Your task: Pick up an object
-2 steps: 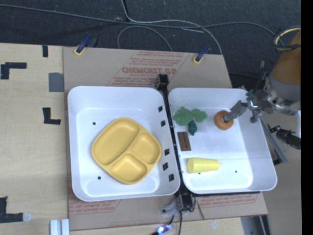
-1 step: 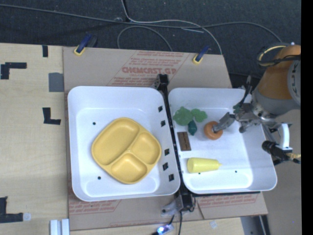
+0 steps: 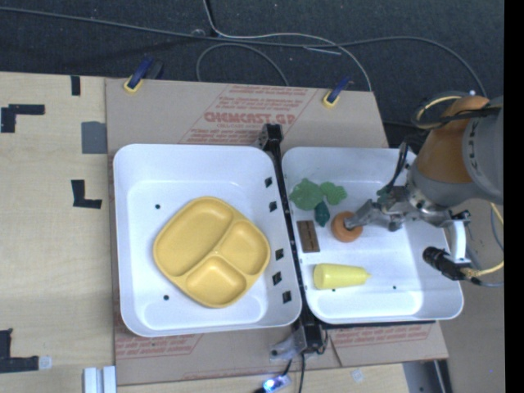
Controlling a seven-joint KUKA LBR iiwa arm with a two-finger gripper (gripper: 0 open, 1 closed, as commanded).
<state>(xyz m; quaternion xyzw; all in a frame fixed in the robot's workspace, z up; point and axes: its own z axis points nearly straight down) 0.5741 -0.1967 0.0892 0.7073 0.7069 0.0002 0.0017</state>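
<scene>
While the gripper (image 3: 354,219) sits low in the right bin (image 3: 434,305), we log its tip directly at the small orange round object (image 3: 346,228). We cannot tell how the gripper is set, nor whether it has any purchase on the piece.

Contents, right bin: 5 items. A green leafy piece (image 3: 315,191) near the far wall, a small dark teal piece (image 3: 322,214) just left of the orange one, a brown block (image 3: 308,236) by the divider, a yellow cone-shaped piece (image 3: 339,277) toward the near wall. The left bin (image 3: 135,301) holds 1 yellow divided plate (image 3: 211,251).

Our judgement: the orange object is the likely target. To do this well, we centre over it, keep off the teal neighbour, close fully, then lift straight up and check that it rises.
</scene>
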